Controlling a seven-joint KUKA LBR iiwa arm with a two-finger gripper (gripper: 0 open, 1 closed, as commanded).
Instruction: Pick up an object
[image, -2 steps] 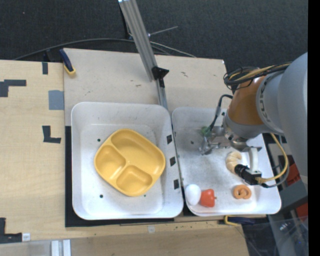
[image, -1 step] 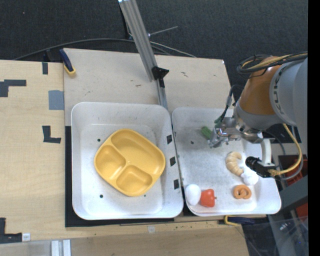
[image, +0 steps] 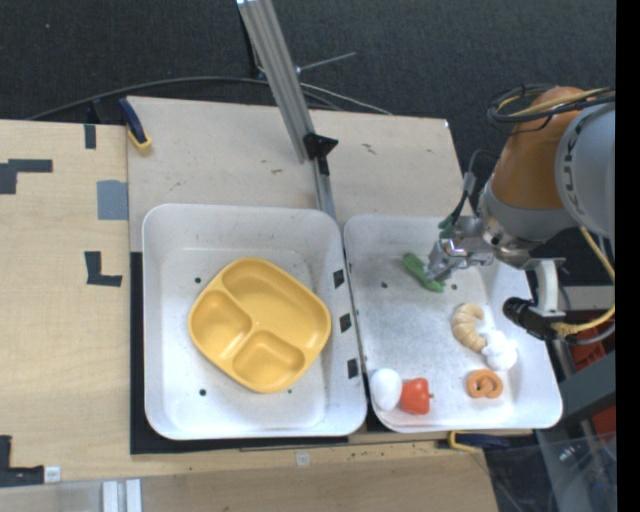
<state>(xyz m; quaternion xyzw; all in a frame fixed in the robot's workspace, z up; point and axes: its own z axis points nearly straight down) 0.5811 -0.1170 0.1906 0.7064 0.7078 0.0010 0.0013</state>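
The gripper (image: 441, 266) is down in the right bin (image: 400, 320), at the bin's far right part, its tip right at one end of a small green object (image: 421, 271), perhaps a toy bean or pepper, that lies slantwise on the bin floor; whether the jaws are spread or closed around it cannot be told from this angle, nor whether the green piece is truly between them. Nearer the front of the same bin lie a tan croissant-shaped toy (image: 467, 325), a small white lumpy piece (image: 500, 350) touching it on the right, an orange pretzel-like ring (image: 485, 384), a red pepper-like toy (image: 415, 395) and a white egg (image: 384, 383) just beside that. The left bin (image: 170, 300) holds a yellow divided plate (image: 260, 323) with three compartments, lying flat near the middle
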